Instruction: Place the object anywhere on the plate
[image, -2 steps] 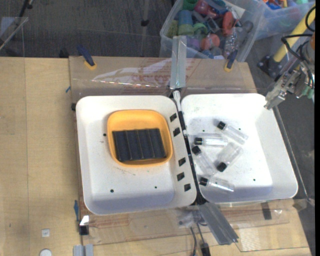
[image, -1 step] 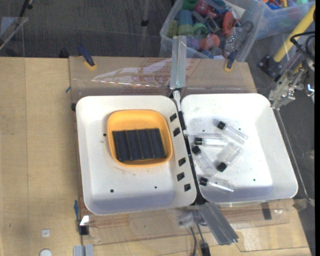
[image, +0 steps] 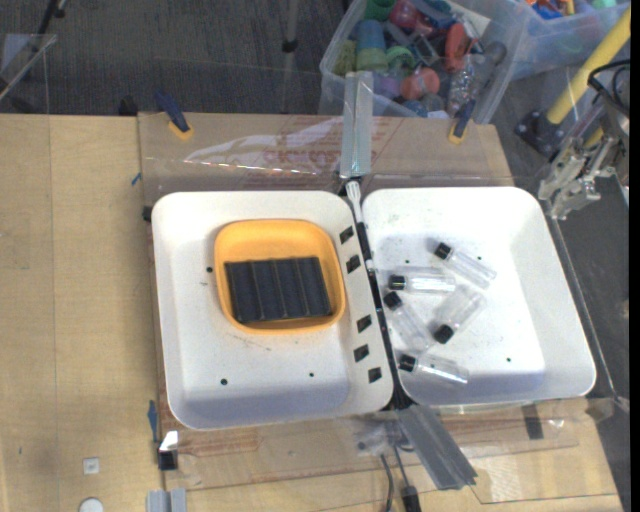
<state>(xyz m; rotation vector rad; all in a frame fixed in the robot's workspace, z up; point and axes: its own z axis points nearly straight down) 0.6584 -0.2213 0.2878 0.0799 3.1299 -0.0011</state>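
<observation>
1. Camera view: the left bin (image: 190, 390) holds an orange plate (image: 232, 240), which sits a little toward 12 o'clock of the bin's centre.
2. A black ribbed slab (image: 278, 289) lies flat on the plate. It covers most of the plate's floor, and its ridges run from 12 to 6 o'clock.
3. The right bin (image: 540, 340) holds several clear vials (image: 462, 262) with black caps. They are scattered loosely across the half of the bin toward 9 o'clock.
4. One vial lies toward 12 o'clock of the group, and another vial (image: 435, 371) lies at 6 o'clock, near the bin's lower wall. The others lie between these two, some touching or crossing. None of them is on the plate.
5. The gripper (image: 572, 190) hangs outside the right bin, off its corner at about 2 o'clock. It is well apart from the vials and from the plate.
6. It looks small and cluttered against the background, so I cannot tell whether it is apart or together. Nothing can be seen held in it.
7. A clear tub of coloured toys (image: 420, 45) stands beyond the bench at 12 o'clock.
</observation>
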